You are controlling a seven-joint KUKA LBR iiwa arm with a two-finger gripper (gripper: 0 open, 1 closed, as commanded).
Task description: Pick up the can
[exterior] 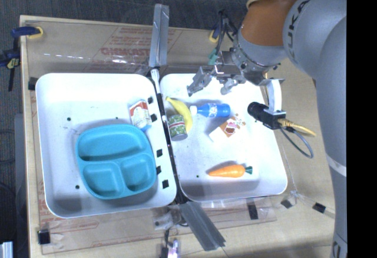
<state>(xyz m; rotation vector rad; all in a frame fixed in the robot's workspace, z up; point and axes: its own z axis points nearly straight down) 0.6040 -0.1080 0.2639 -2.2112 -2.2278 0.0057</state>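
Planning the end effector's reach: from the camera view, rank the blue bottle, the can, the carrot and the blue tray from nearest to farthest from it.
From the end effector, above the right bin's far edge:
1. Blue bottle, lying just below it.
2. Can, at the right bin's left wall beside the banana.
3. Carrot, near the right bin's front edge.
4. Blue tray, in the left bin.

The can, small with a green-and-white label and a dark top, stands roughly upright in the right bin, against that bin's left wall. A banana lies just behind it, touching or nearly touching its upper edge.
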